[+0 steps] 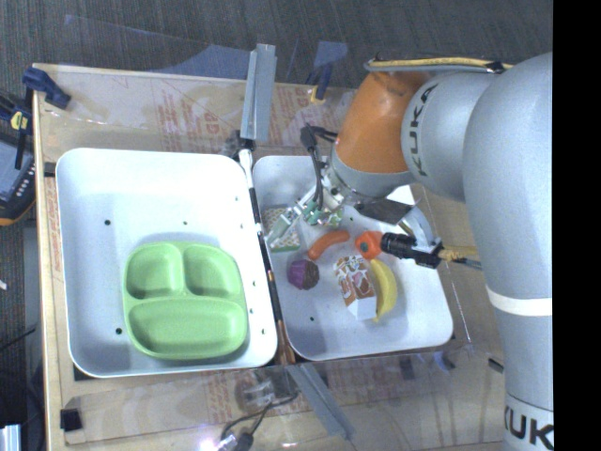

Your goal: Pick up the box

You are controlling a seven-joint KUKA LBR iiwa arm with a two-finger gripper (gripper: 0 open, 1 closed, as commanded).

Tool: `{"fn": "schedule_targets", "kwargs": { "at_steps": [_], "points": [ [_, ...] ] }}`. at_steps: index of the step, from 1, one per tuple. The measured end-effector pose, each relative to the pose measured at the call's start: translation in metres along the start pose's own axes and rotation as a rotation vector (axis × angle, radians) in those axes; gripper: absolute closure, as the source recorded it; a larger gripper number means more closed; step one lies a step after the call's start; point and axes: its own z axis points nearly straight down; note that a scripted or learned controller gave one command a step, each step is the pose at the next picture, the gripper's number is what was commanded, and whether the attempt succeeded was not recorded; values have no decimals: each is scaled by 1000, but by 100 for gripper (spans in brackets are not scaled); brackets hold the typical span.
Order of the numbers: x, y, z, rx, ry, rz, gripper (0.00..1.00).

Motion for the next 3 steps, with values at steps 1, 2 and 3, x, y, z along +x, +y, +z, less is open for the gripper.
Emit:
{"fn": "schedule_targets", "kwargs": {
  "at_steps": [1,2,3],
  "points": [
    [-14,-34,55,3,4,259,0],
    [-51,-15,54,-1,1,530,0],
    [-52,39,54,1,3,486,0]
  ]
}}
